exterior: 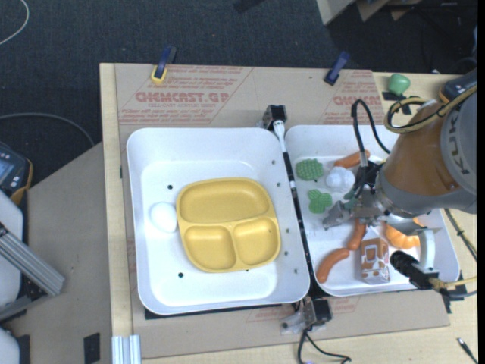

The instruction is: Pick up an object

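The gripper (pixel 350 209) sits low in the right bin (pixel 447 268), its grey metal fingers spread apart over the bin floor with nothing visible between them; jaws read as released. One fingertip lies just beside the lower green toy (pixel 319 200), and the other points toward the upright orange carrot piece (pixel 356 233), which stands just below the fingers. Whether either finger touches these items cannot be told from this angle. A white round item (pixel 339 178) rests just above the gripper, with a second green toy (pixel 308 169) to its left and a small orange piece (pixel 350 158) near the bin's upper wall. Lower in the same bin are a long orange sausage-shaped item (pixel 332 262) near the bottom left corner, a brown and white box-like item (pixel 372 261) beside it, and another orange item (pixel 402 238) partly hidden under the wrist. The arm (pixel 424 161), with its orange band and grey body, enters from the right and covers much of the bin's right half. The left bin (pixel 144 158) holds a yellow divided tray (pixel 227 222) in its centre and a white ball (pixel 162 216) touching the tray's left edge. Both bins sit on a brown board (pixel 227 89) held by clamps at the top edge.
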Controlling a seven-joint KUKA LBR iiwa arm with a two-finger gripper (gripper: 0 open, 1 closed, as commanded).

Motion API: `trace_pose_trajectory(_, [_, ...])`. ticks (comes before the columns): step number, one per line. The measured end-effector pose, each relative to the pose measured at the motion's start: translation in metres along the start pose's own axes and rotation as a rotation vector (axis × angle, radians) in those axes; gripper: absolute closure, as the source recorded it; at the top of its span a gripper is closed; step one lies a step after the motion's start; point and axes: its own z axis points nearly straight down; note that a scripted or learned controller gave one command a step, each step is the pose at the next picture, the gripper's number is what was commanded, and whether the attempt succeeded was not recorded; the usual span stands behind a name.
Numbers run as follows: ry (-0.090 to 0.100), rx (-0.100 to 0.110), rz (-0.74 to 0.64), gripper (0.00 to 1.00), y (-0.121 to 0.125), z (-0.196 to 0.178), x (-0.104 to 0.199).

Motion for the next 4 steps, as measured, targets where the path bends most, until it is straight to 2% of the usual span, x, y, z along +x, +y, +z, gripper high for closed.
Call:
trace_pose_trajectory(1, [0.003,0.005,-0.001,1.00,-0.001,-0.006,0.002])
trace_pose_trajectory(3, [0.004,0.009,-0.004,1.00,0.002,-0.097,0.015])
trace_pose_trajectory(4, [0.004,0.009,-0.004,1.00,0.004,-0.127,0.015])
